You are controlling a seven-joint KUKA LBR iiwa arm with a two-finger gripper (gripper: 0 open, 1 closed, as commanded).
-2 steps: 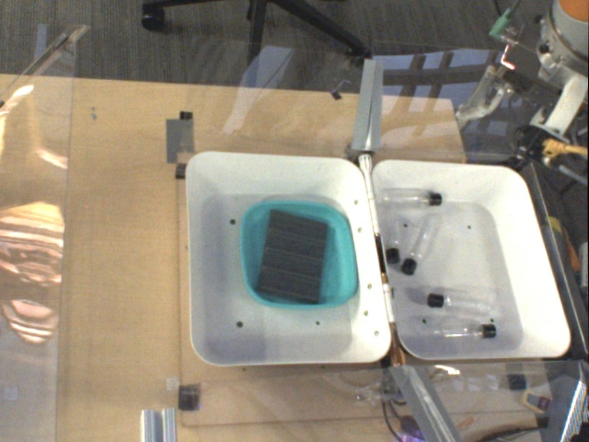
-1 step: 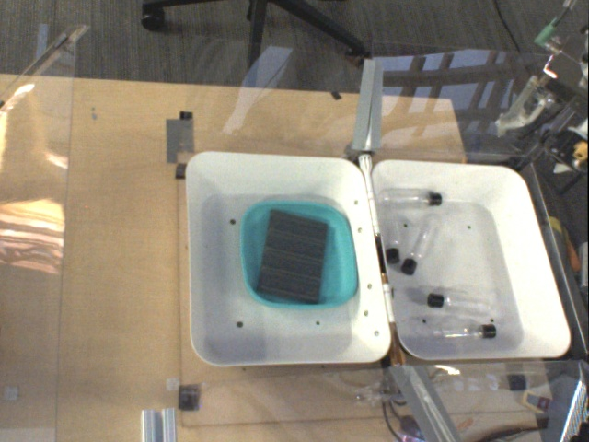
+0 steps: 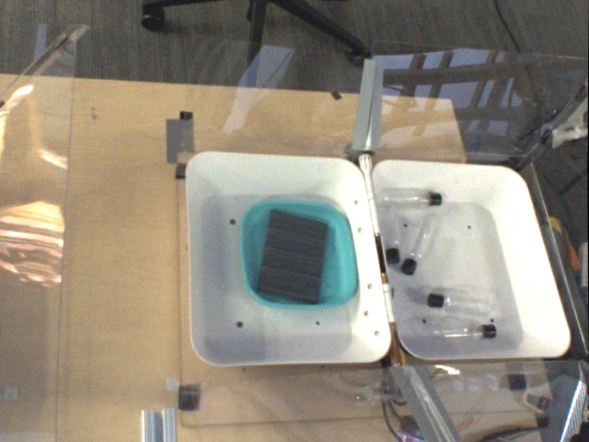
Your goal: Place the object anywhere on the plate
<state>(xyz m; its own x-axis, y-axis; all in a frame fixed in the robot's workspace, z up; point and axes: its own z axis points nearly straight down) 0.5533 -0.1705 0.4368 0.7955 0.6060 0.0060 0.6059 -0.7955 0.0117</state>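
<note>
One dark ribbed block (image 3: 293, 256) lies flat on the one teal plate (image 3: 251, 247) in the left bin (image 3: 204, 274). It looks stiff and light, so I would pinch its long sides. Maybe five clear tubes (image 3: 419, 244) lie in the right bin (image 3: 525, 247). I cannot tell if my fingers are apart.

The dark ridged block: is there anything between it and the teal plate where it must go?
Nothing visible is between them. The dark ridged block already lies flat on the teal plate in the left bin. The clear vials are all in the right bin, beyond the divider.
</note>
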